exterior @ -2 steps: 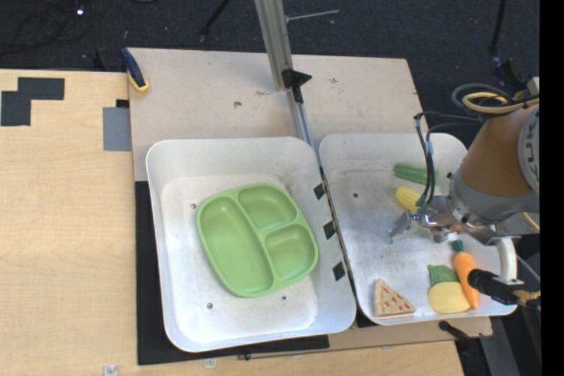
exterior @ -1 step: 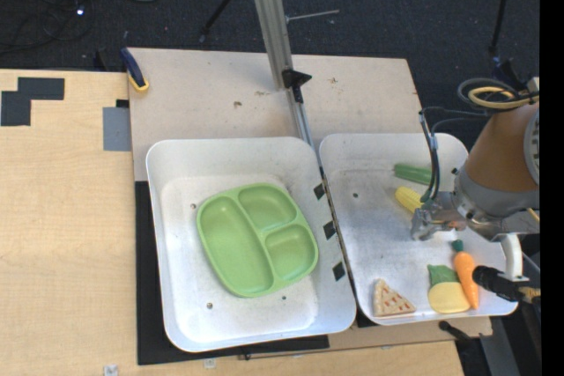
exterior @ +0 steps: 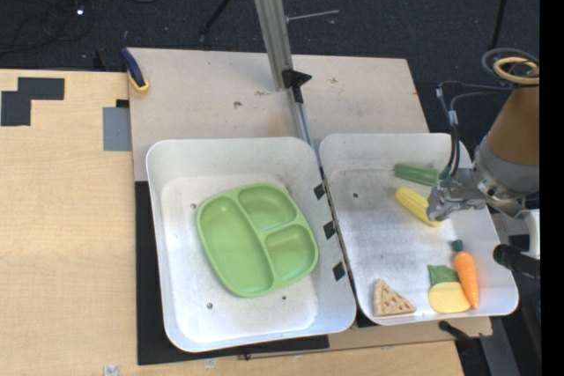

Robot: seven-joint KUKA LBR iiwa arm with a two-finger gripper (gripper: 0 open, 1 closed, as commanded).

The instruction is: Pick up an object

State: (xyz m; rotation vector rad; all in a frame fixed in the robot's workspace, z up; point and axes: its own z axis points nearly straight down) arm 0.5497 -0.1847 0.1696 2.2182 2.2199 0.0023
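Note:
In the right bin [exterior: 370, 229] lie a yellow corn cob [exterior: 412, 204], a green pod-like piece [exterior: 416, 174], an orange carrot [exterior: 466, 276], a yellow and green item [exterior: 448, 295] and a triangular tan slice [exterior: 390, 298]. My gripper [exterior: 440, 206] is down inside this bin at the right end of the corn cob, just below the green piece. The arm's wrist [exterior: 511, 145] rises to the right of it and hides the bin's right rim there.
The left bin [exterior: 176, 189] holds a green three-compartment plate [exterior: 257, 238]. A metal post [exterior: 273, 22] stands behind the bins. The carrot and the yellow item lie close to the right bin's front right corner.

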